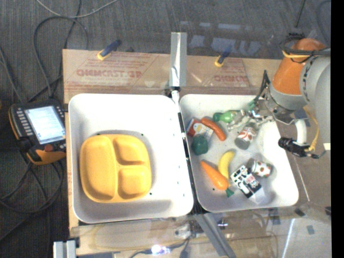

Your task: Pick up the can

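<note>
Right bin (290, 195): crowded. The can (244, 137) lies in the far half, just under the gripper (257, 115), with a green object (226, 116) close on its left and a hot dog (210, 128) further left. Near of it, a banana (227, 163), a carrot (214, 176), a spotted item (261, 169) and a black-and-white pack (245, 181) block the near side. Open floor remains along the bin's right wall. Left bin (80, 109): a yellow tray (115, 166) fills the centre; bare margin surrounds it.
</note>
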Controlling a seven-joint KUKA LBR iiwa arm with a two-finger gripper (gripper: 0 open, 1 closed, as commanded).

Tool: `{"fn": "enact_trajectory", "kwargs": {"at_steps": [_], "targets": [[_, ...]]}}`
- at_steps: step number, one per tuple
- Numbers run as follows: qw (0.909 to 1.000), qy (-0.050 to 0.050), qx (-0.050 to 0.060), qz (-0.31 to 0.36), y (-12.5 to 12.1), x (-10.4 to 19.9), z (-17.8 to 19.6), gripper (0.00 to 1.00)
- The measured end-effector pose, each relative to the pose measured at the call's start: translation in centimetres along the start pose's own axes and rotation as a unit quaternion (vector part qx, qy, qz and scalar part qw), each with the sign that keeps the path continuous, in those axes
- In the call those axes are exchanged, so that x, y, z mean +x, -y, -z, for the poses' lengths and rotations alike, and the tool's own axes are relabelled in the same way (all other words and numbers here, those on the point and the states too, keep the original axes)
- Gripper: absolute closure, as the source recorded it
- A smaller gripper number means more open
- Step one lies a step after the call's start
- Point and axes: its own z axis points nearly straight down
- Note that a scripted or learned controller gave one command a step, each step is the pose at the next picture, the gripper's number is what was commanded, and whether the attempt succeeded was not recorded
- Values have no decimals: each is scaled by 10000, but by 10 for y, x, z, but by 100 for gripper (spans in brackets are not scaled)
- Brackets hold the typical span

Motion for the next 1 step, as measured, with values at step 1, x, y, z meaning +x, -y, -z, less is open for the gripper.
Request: {"fn": "enact_trajectory", "kwargs": {"at_steps": [1], "targets": [[9996, 16, 28, -291, -9, 31, 21, 0]]}}
